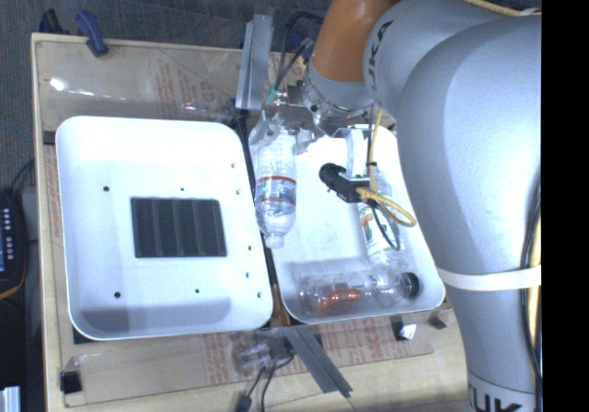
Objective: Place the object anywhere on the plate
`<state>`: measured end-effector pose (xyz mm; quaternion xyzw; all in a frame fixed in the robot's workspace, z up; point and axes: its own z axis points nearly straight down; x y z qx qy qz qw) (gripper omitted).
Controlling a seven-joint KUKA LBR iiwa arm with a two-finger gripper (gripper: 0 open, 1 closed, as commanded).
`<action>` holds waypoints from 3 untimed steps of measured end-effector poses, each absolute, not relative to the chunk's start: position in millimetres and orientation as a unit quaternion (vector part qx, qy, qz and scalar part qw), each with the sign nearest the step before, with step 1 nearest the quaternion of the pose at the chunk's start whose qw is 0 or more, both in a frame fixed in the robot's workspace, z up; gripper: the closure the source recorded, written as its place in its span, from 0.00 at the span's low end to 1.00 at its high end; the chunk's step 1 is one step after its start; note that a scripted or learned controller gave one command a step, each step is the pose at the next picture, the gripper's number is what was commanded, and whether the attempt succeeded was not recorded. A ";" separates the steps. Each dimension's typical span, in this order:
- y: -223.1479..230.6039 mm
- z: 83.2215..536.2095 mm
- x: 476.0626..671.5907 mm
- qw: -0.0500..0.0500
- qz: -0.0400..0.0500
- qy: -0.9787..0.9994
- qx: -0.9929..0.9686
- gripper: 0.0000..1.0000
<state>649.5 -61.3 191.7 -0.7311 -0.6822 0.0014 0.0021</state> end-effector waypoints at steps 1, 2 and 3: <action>-3.9 253.1 606.5 0.001 0.001 -0.656 -0.755 1.00; 42.0 251.7 606.6 0.002 0.002 -0.716 -0.698 1.00; 55.2 190.2 601.9 0.002 0.002 -0.827 -0.562 1.00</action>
